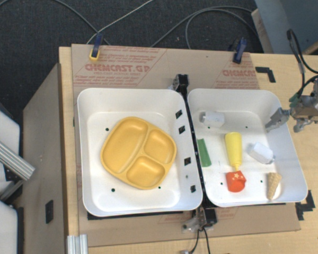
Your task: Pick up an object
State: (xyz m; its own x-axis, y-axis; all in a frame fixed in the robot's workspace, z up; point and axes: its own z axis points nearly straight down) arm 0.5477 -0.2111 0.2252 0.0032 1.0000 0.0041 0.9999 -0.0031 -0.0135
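the gripper (284,116) hangs at the right bin's (286,194) right rim, well apart from the yellow bottle (233,148) lying inside it.

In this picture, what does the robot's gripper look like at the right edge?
The gripper is a small metal assembly in grey and silver, with a grey finger pointing over the right bin's rim. A dark cable runs down to it from above. No markings are readable.

Looked like glossy white plastic on both bins (90,142), smooth matt yellow plastic on the divided plate (138,152). Brown paper-faced board (164,62) under them, dull and printed; dark rough carpet (32,15) around.
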